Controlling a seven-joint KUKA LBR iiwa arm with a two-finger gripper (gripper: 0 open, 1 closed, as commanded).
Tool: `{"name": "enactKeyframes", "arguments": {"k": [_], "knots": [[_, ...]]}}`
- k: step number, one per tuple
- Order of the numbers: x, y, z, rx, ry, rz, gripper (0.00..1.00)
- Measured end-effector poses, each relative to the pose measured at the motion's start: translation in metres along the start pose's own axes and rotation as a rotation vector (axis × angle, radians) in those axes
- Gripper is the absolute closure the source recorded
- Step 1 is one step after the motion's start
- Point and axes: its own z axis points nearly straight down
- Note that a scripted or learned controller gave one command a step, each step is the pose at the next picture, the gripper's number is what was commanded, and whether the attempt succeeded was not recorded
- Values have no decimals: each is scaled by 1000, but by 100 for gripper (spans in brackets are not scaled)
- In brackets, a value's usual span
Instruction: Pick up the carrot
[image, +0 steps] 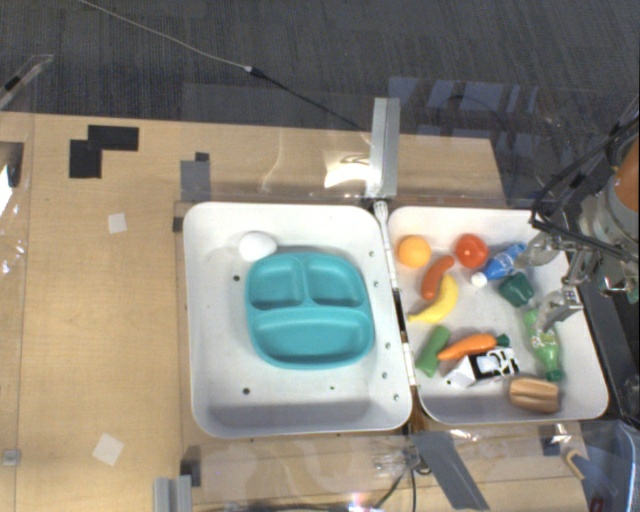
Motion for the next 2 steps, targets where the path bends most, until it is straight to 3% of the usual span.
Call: {"name": "enactKeyframes", "arguments": {"k": [1, 2], "knots": [[33, 51, 145, -5, 12, -87, 0], [-59, 57, 177, 2, -26, 27, 0]]}}
